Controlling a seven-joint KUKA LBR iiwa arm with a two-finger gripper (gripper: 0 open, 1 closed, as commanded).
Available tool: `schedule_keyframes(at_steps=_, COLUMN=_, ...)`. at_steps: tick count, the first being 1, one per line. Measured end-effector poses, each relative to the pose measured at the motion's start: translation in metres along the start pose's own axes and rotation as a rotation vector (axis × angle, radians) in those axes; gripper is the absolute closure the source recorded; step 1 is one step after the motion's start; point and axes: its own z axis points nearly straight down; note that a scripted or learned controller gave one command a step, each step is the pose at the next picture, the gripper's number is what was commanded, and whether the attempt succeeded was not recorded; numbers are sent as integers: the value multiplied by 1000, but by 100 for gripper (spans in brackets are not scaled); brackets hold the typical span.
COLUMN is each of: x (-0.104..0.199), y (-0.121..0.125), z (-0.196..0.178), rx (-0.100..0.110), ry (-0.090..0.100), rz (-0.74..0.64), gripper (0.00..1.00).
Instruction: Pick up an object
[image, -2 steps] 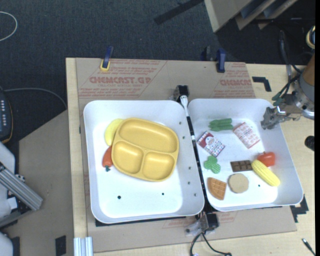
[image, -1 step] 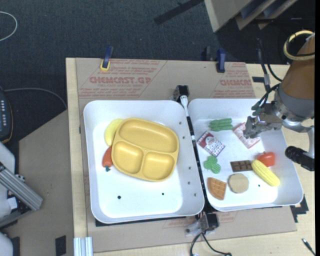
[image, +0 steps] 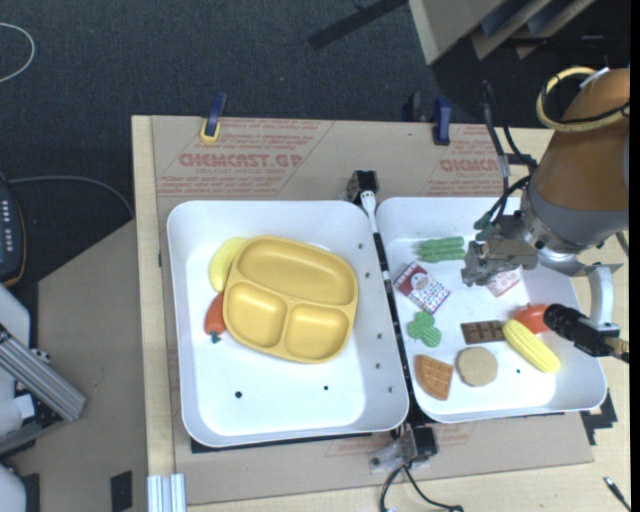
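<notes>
hovering over the right bin (image: 585, 395), the hand (image: 487, 262) sits low near the bin's upper middle, arm coming in from the right. can't tell how far the hand is spread or whether anything is in it; nothing visibly held.

right bin contents:
- green ridged piece (image: 440, 248) just left of the hand, near the bin's back
- red-and-white packet (image: 422, 288) below that, left of the hand
- a pale card-like item (image: 505, 284) just under the hand, partly hidden by it, can't identify it
- small green leafy piece (image: 424, 328) near the divider
- brown chocolate-bar piece (image: 482, 331) mid-bin
- waffle-like orange piece (image: 434, 375) and a tan round cookie (image: 478, 366) side by side at the front
- yellow corn cob (image: 532, 345) lying at a slant to the right, an orange-red piece (image: 531, 316) touching its upper end

left bin (image: 195, 300): yellow divided tray (image: 290, 297) lying across the middle, a yellow item (image: 223, 262) and an orange-red item (image: 215, 316) poking out from its left edge.

both bins sit on the desk (image: 150, 200), touching along the middle.
</notes>
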Motion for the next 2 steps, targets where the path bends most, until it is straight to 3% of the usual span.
schedule_keyframes(at_steps=2, x=100, y=-22, z=15, rx=3, ry=0, rz=-1, gripper=100)
